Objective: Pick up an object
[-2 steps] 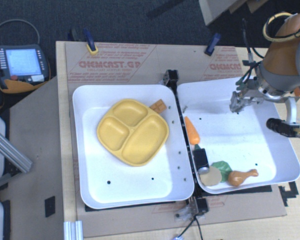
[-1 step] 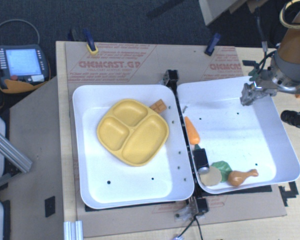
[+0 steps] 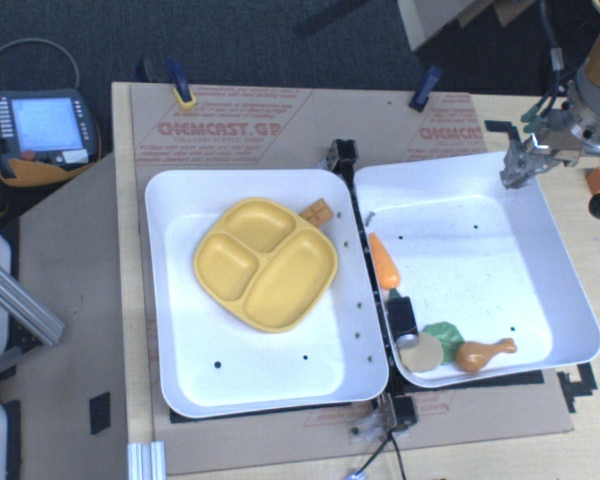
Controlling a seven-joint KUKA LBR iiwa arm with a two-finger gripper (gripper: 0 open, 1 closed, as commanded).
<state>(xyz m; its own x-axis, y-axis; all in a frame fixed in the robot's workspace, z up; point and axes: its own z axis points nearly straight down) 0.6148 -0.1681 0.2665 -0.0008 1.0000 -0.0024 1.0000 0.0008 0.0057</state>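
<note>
Hand (image 3: 521,164) hovering at the far right corner of the right bin (image 3: 480,218), and nothing sits between its fingers (how wide they stand, I cannot tell). No pick yet, I'd say. The candidates huddle along that bin's near-left side: one carrot (image 3: 383,260), one black block (image 3: 401,318), one round tan piece (image 3: 420,353), one green piece (image 3: 446,336), one drumstick (image 3: 483,351). Left of that bin, the left bin (image 3: 180,348) carries one yellow divided plate (image 3: 267,264) and one small brown block (image 3: 316,212).
</note>
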